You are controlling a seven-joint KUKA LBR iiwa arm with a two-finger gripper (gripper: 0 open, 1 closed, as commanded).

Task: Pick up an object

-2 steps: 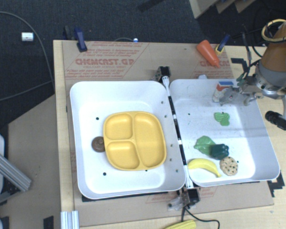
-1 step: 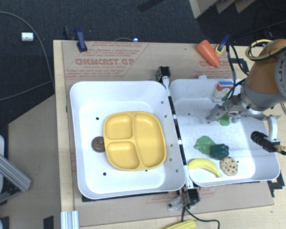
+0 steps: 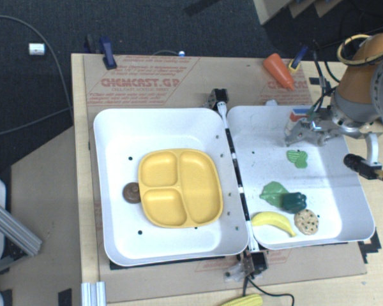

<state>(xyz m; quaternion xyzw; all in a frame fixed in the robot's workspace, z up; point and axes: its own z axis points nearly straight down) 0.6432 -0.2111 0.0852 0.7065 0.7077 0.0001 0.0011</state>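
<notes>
Seen from above at a slant: two shallow white bins side by side on a brown board. Left bin (image 3: 108,171), at centre-left of the frame, holding a yellow divided plate (image 3: 179,187) with a small brown round object (image 3: 131,192) touching its left edge. Right bin (image 3: 351,196), at centre-right, holding a small bright green piece (image 3: 298,159) near its middle and, toward the lower edge, a cluster: a light green leaf-like toy (image 3: 273,190) touching a dark green object (image 3: 293,201), a yellow banana (image 3: 273,222) just below, and a round speckled cookie (image 3: 306,221) beside the banana.

Grey arm with an orange band entering at the upper right. Gripper (image 3: 304,134) hanging over the upper part of the right bin, metal fingers (image 3: 293,134) pointing left and down, apparently spread a little apart. Nothing visible between them; no contact with any object apparent.

Probably the approach step, nothing picked yet. Nearest candidate: the bright green piece, just below the fingertips and well apart from the cluster. For a clean grasp: centre over that piece, keep the fingers spread wider than it, descend straight down until almost touching the bin floor, then close. Small and flat, so likely to slip out if closed too high.
</notes>
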